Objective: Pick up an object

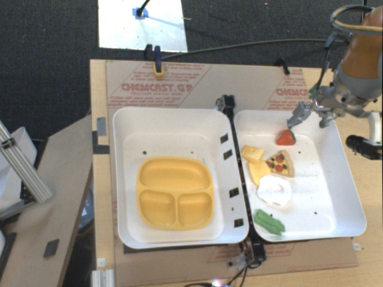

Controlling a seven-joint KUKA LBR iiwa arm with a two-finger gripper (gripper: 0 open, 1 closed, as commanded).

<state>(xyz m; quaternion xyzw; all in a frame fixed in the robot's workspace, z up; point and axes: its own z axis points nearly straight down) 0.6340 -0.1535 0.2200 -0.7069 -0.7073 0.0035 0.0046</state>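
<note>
Hovering over the far part of the right bin point(350, 178), the gripper point(310, 117) sits just above and beside the red piece point(286, 137), with two grey fingers spread fairly wide and nothing between them. The red piece, small and rounded, maybe a toy strawberry or tomato, lies on the bin floor near the far wall and is the closest candidate for the pick. Doing this step well likely means centering the fingers over the red piece so one lands on each side, then going straight down to the floor before closing; a slanted approach could nudge it toward the wall. The grab looks not yet made. Count in the right bin: one red piece, one pizza slice point(281, 163), two yellow cheese-like wedges point(253, 155) touching each other, one white flat piece point(274, 191), one green pod-like piece point(269, 222) near the front. Pizza slice, wedges and white piece cluster together, touching or overlapping, so they are harder targets than the red piece, which lies apart. The left bin point(128, 124) holds one yellow divided tray point(175, 192) with three compartments.
</note>
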